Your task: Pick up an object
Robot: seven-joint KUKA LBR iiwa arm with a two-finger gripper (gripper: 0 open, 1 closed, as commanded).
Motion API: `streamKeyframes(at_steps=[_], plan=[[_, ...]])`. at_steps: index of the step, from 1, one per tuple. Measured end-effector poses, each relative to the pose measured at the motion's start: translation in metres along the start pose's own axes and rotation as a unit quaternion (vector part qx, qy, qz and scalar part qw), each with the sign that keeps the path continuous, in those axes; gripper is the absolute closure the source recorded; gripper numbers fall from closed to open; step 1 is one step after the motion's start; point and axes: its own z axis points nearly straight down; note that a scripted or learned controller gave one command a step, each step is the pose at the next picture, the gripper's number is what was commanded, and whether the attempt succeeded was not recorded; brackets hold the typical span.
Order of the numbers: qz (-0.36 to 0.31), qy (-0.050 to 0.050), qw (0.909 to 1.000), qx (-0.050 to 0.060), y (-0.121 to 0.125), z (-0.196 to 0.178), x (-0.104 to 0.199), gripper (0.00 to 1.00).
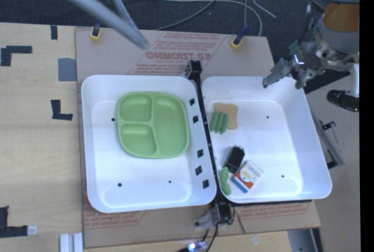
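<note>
My claw (pixel 284 76) hovers with fingers spread and nothing between them, above the far right rim of the right bin (pixel 304 128). Well below and left of it lies the small black block (pixel 235 158) (beside a card box (pixel 248 177)). It looks light and stiff; I'd pinch its long sides.

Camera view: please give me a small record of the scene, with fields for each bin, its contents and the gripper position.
left bin: green divided plate
right bin: tan piece with green piece on its left edge; black block; small colourful box; green item at lower left
gripper: above the right bin's upper right corner, holding nothing visible
</note>
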Motion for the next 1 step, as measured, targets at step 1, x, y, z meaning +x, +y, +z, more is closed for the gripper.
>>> streamKeyframes(at_steps=[1], plan=[[-0.002, -0.001, 1.0000, -0.005, 0.0018, -0.0063, 0.0006, 0.00]])
